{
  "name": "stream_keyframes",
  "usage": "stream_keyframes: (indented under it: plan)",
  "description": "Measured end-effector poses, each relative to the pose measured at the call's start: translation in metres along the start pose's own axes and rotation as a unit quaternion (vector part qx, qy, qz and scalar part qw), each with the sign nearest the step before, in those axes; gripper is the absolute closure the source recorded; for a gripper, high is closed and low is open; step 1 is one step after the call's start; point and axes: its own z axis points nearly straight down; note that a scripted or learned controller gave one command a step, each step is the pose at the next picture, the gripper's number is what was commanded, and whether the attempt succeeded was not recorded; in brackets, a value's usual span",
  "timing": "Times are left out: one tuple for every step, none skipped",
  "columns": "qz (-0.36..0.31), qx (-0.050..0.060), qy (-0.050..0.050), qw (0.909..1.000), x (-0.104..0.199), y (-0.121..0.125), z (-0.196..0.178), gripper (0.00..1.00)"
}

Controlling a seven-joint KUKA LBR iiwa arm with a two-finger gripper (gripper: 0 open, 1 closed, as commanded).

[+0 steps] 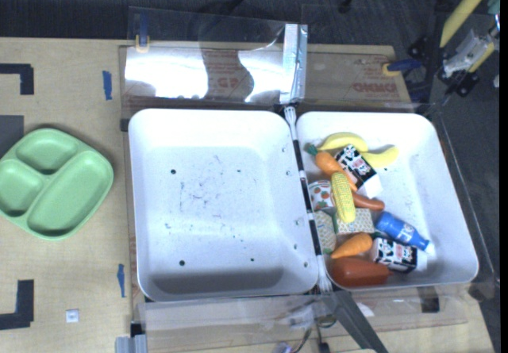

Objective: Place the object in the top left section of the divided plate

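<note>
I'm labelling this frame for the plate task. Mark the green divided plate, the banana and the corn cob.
green divided plate (73,185): camera view, floor of its large section.
banana (343,140): camera view, its curved top.
corn cob (343,197): camera view, mid-length.

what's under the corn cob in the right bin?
The corn cob lies on a sausage and a mesh-patterned item in the right bin. Whatever sits directly beneath its middle is covered.

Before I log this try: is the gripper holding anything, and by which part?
Cannot be told. The toy food, including the yellow plastic corn cob, lies piled in the right white bin.
</note>
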Motion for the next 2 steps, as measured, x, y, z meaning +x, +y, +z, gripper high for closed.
stream_keyframes:
  plan:
    - [0.151, 0.000, 0.000, 0.9886, 0.040, -0.039, -0.046, 0.00]
    - [0.267, 0.001, 0.000, 0.9637, 0.005, 0.029, -0.046, 0.00]
